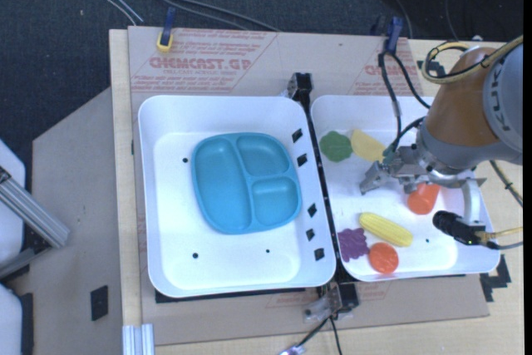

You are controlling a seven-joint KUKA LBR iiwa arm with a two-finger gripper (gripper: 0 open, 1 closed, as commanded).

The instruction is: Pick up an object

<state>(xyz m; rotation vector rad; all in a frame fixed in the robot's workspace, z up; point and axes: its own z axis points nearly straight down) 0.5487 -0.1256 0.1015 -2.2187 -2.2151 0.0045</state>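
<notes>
Jaws: seen from above and masked by the gripper (391, 175) body and the wrist, so whether they stand apart or together cannot be told. They sit low over the middle of the right bin (432, 263).

Arm (465, 116): grey, with an orange band; it covers the bin's far right part and is cut off at the frame edge.

Candidate objects, all in the right bin:
- Orange-red piece (422, 198): just beside the jaws on their near right, its upper part hidden under the wrist. Contact cannot be judged.
- Green piece (336, 145): near the jaws, up and to the view's left, close to the bin's dividing wall. Shape is hard to make out.
- Pale yellow piece (366, 145): touching or just beside the green piece, between it and the jaws.
- Yellow corn cob (385, 229): below the jaws, lying at a slant.
- Purple grape cluster (352, 242): below and left of the jaws, just beside the cob.
- Round orange piece (383, 258): farthest below the jaws, near the bin's front rim, touching or nearly touching the cob.

Left bin (158, 204): well apart from the jaws. It holds a blue divided plate (247, 180), lying flat.
</notes>
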